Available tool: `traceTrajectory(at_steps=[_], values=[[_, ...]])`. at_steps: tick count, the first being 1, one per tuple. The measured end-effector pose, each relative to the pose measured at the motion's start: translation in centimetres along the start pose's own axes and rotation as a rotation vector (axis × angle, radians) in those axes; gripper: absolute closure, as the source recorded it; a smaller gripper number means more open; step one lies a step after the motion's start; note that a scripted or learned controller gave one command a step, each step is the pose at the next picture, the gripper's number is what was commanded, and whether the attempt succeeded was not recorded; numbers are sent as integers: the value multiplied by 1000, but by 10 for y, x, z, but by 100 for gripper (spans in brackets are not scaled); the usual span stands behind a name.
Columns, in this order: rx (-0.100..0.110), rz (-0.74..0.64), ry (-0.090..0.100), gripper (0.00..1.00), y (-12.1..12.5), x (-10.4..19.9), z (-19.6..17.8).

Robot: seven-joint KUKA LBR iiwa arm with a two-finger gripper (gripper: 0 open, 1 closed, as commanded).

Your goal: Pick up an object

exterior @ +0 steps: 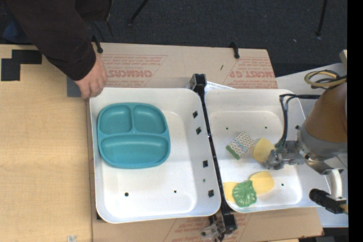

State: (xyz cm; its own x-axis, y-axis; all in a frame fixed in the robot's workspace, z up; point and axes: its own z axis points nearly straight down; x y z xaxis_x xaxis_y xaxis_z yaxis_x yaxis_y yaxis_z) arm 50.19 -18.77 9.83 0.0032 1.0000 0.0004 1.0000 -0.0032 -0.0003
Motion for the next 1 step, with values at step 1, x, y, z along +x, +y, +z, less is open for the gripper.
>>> traceTrajectory(at_steps=[1], values=[[-1, -5, 0, 100, -1, 0, -42]])
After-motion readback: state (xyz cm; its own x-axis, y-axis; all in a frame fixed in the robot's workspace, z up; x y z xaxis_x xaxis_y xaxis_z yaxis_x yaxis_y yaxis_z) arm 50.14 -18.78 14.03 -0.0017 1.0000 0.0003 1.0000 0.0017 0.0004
